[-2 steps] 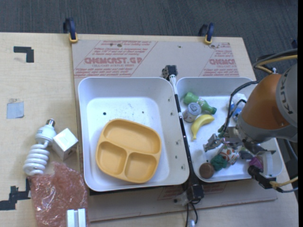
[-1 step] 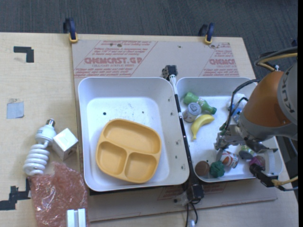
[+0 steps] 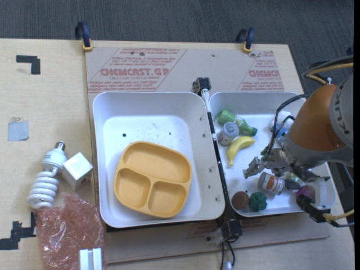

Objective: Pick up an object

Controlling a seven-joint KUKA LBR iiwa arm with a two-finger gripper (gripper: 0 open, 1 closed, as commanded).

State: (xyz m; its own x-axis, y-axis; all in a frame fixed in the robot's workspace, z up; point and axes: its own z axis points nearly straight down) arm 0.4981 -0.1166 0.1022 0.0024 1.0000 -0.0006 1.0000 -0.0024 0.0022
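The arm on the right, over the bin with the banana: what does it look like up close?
The arm is a thick rounded body, grey with a broad orange band above the wrist. Black and yellow cables loop around it. At its tip sits a small grey metal gripper, built from angular, mechanical-looking parts, much slimmer than the arm.

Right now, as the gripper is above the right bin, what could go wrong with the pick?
1. The gripper hangs among crowded items: the banana, the small can and the green ball lie near each other, so it may push them without grasping any.
2. The can looks tilted and could roll away.
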